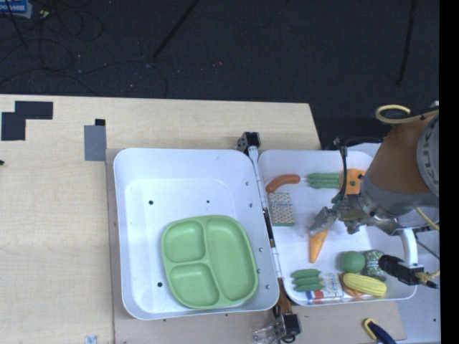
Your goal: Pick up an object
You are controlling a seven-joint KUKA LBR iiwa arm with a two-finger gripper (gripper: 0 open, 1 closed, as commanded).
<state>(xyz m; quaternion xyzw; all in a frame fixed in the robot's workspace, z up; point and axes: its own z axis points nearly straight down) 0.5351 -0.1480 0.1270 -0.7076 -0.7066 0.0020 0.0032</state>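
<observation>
The right bin (287, 260) holds several toy foods. An orange carrot (316, 248) lies near its middle, pointing down. My gripper (320, 223) hangs just above the carrot's upper end, reaching in from the right on the grey arm with its orange band (398, 163). Nothing shows as held. A reddish sausage (282, 182) and a green pod (324, 180) lie along the far side. A round green fruit (351, 261), a yellow corn cob (364, 285) and two green pods (307, 278) lie along the near side.
The left bin (143, 192) holds a green divided plate (208, 260) at its near side. A small printed packet (281, 210) lies by the divider between the bins. An orange piece (352, 182) sits behind the wrist. The wooden bench (50, 228) stretches left.
</observation>
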